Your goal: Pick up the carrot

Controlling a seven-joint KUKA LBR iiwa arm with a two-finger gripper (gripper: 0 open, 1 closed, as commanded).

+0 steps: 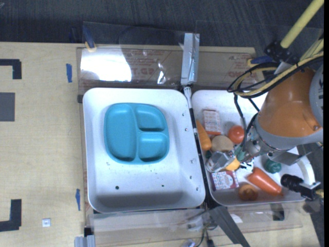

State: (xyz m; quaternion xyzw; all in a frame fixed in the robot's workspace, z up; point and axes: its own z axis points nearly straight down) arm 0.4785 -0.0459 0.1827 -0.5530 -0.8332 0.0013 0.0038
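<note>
- Orange and tapered, the plastic carrot [264, 181] lies in the right-hand white bin [222, 98]. It is just beside my gripper [241, 155], on the side my arm comes from and toward the bin's front rim.
- My gripper sits low over the middle of that bin's clutter. I cannot tell from this view whether it is released or clenched, because my own orange-banded wrist [288, 109] covers much of it.
- Nothing orange shows in its grasp, so I judge the pick as not yet done. Lining up over the carrot, closing on it and lifting all remain.
- A second piece could mislead me: a slim orange stick-shaped item [203, 136] against the bin's dividing wall, on the far side of my gripper from the carrot.
- Close around the gripper are a round red tomato [236, 134], a beige potato-like lump [222, 143] and a small yellow piece [233, 164].
- Near the carrot lie a teal-green knob [272, 165], a round orange fruit [248, 192] touching or nearly touching its thick end, and a flat red-and-white packet [223, 180].
- The carrot lies close to the front wall and the corner, so room for a descent there is tight. I would guess a grasp across its width suits better than one along it.
- Open room is up and across the dividing wall: the left white bin [103, 189] bears a blue divided plate [136, 132] with bare floor around it.
</note>
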